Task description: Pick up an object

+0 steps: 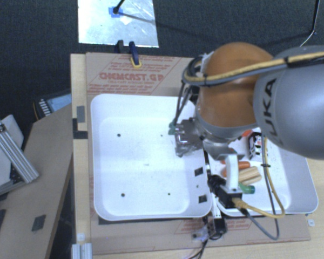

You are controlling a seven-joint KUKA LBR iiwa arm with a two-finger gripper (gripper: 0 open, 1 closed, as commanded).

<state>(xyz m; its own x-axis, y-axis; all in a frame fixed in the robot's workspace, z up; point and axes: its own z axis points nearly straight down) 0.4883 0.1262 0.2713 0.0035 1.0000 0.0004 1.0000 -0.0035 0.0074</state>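
Pincer [181,142], its state impossible to tell, hung over the left bin [105,144]; the wooden peg [249,175] lay rightward, lengthwise across the right bin [299,190].

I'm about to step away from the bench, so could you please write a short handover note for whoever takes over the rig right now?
Gripper: over the right edge of the left bin, near the divide between the bins; I cannot tell whether it is open or shut, and nothing is visibly held.
Objects: several small items lie in the right bin, partly hidden by the arm, among them an orange piece, a tan cylinder and a small green piece.
Done: no pick is evident.
Left: grasp one object and lift it.
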